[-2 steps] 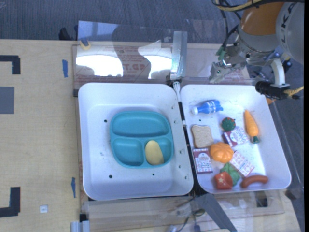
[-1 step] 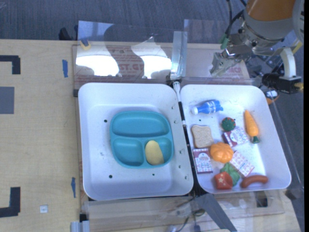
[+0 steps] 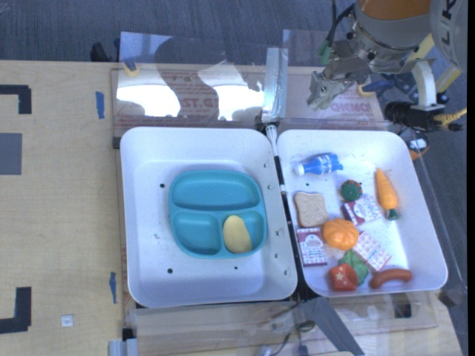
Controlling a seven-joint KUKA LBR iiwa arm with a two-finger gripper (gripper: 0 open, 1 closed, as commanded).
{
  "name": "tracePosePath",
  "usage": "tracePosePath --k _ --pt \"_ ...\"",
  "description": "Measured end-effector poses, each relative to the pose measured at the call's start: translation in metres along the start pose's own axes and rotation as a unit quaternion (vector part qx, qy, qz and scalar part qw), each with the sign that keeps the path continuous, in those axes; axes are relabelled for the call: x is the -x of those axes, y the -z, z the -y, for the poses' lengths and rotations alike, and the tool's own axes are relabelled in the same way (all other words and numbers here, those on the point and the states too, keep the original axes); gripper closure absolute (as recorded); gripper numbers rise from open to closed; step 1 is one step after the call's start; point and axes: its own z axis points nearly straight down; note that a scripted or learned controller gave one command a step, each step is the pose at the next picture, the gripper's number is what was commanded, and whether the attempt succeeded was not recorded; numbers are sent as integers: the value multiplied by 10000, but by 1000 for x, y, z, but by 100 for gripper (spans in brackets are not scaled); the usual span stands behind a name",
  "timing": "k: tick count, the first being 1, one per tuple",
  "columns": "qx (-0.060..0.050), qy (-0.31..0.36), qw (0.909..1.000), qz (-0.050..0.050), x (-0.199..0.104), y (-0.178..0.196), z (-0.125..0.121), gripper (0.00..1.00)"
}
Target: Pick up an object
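The desk (image 3: pixel 52 221) is pale wood and carries two white bins side by side. The left bin (image 3: pixel 148 265) holds a teal tray (image 3: pixel 215 195) with three compartments, and a yellow lemon (image 3: pixel 237 233) sits in the tray's lower right compartment. The right bin (image 3: pixel 427 251) holds all the loose toy food, so any pick is likeliest from there.

The arm (image 3: pixel 393 6) reaches in from the upper right, its orange band above the wrist. Its hand (image 3: pixel 323 95) hangs beyond the far rim of the right bin, near the bin's far left corner, and nothing sits between its fingers. They seem to stand a little apart, but at this angle the gap is hard to make out (so the opening cannot be told for sure).

From the hand, every candidate lies toward the near side of the view. The nearest is the bottle (image 3: pixel 320 165), blue with a white cap, just inside the far left of the right bin; its long axis runs roughly left to right, slightly tilted. Below it lies the bread (image 3: pixel 311 208). The carrot (image 3: pixel 385 191) lies toward the right wall with its long axis running far to near. An orange (image 3: pixel 341 233) sits mid-bin among flat packets (image 3: pixel 312 246). A sausage (image 3: pixel 390 277) and a red pepper (image 3: pixel 341 277) lie by the near rim, and a small strawberry (image 3: pixel 351 190) sits between bottle and carrot.

A grasp on the bottle would probably call for the fingers to close across its short width.
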Motion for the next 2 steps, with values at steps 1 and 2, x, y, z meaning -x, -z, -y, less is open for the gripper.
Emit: tracePosePath --k 1,2 --pt "27 9 10000 13 0 12 -1 100" --pt "19 10 10000 12 -1 11 -1 0"
